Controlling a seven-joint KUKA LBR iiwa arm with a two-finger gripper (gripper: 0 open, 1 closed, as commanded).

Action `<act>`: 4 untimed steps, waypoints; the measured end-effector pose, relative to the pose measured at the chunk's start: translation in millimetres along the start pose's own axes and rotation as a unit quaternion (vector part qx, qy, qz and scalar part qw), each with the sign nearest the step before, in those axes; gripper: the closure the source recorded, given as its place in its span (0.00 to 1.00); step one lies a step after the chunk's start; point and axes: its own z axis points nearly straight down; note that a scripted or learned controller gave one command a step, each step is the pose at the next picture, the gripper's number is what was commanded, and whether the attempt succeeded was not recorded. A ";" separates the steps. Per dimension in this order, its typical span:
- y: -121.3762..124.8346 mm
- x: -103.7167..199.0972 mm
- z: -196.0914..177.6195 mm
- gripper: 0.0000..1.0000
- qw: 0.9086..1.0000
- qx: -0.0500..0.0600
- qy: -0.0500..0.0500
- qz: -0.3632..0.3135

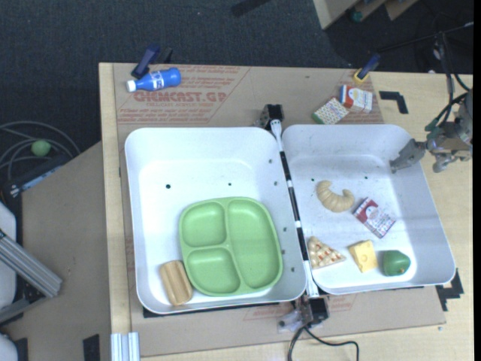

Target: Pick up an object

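Up and to the right of the croissant (336, 195), over the far right rim of the right bin (421, 209): the gripper (425, 157), fingers spread wide, nothing between them, not touching any item. Lying on the bin floor near the middle, the croissant itself, curved and pale brown. Just right of the croissant and slightly nearer the camera, a red and white packet (373, 217), tilted. Below the croissant toward the near rim, a row of three: a wedge of pizza (325, 253) just left of straight below, a yellow cheese block (364, 256) slightly right, a green pepper (395, 262) farthest right. Left of the croissant, across the bin seam, the left bin (150, 171) with a green divided plate (229, 244) and, beside the plate's near left corner, a tan bread piece (176, 282). Beyond the croissant, on the bare bench (248, 96), two small boxes (331, 111); far up and left, a blue bottle (154, 79).
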 end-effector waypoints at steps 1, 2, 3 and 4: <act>-43.4 53.8 75.9 0.00 1.000 0.001 0.001 0.000; -27.1 92.3 86.4 0.00 1.000 0.000 0.001 -0.001; -90.4 64.5 127.7 0.00 1.000 0.000 -0.001 0.001; 11.8 113.5 127.5 0.00 1.000 0.000 0.001 -0.001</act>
